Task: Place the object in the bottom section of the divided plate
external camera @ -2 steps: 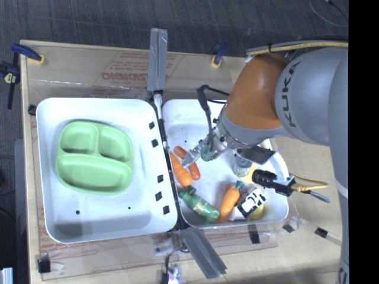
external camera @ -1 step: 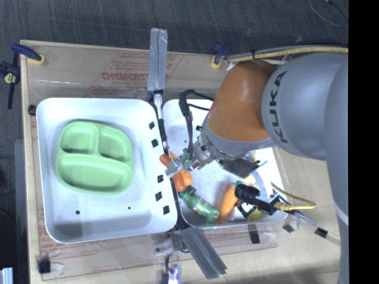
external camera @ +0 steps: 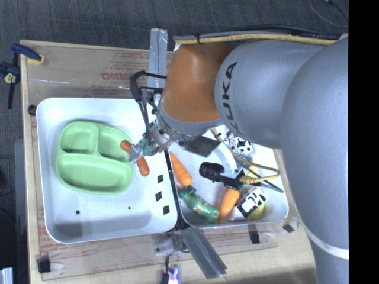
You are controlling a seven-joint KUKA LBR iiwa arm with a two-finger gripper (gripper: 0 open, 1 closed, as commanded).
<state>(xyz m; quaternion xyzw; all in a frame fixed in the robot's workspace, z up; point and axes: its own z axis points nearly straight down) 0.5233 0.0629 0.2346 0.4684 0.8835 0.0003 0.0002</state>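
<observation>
At the right rim of the green divided plate (external camera: pixel 95 157), a small smooth orange carrot-shaped object (external camera: pixel 136 158) sits clamped between the gripper (external camera: pixel 142 150) fingers, tilted, tip toward 5 o'clock over the white bin floor. The plate is glossy moulded plastic, two small sections above, one long bottom section, in the left bin (external camera: pixel 53 212). At 3 o'clock, the right bin (external camera: pixel 278 209) holds another carrot (external camera: pixel 181 171), a green bottle (external camera: pixel 199 204), and a black-and-white cow-patterned toy (external camera: pixel 253 201).
</observation>
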